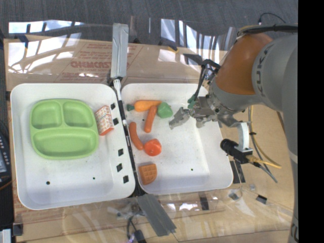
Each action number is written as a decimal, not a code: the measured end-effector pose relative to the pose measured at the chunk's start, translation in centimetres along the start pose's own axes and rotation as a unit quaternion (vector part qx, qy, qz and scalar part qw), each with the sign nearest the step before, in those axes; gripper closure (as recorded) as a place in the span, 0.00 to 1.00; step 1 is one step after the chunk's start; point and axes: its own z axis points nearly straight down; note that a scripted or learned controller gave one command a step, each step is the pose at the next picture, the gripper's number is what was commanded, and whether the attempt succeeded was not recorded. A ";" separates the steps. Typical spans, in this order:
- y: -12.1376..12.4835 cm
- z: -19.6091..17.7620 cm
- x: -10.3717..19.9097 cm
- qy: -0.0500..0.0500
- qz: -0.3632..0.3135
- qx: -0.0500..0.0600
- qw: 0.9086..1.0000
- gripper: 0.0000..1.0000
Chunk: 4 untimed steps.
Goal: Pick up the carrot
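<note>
The carrot lies in the right bin (beside a green piece). The gripper hovers near it, fingers apart, holding nothing.

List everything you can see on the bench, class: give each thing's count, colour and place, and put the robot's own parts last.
bins: 2, white, side by side on the bench
divided plate: 1, light green, left bin
small can: 1, white and red, left bin, right of the plate
carrot: 1, orange, right bin, top left
green piece: 1, green, at the carrot's right end
sausage-shaped pieces: 2, orange-red, right bin, left part
tomato-like piece: 1, red, right bin
waffle-like piece: 1, orange-brown, right bin, near corner
arm: 1, grey with orange band, from the right
hand: 1, grey, over the right bin
</note>
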 end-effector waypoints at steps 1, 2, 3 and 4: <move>7.8 -0.3 3.0 -0.001 -0.040 -0.001 0.999 0.00; 10.7 5.5 4.2 0.000 -0.062 0.000 0.998 0.00; 11.1 11.4 4.8 0.000 0.054 -0.006 0.999 0.00; 11.0 10.4 4.9 0.002 0.052 -0.002 0.999 1.00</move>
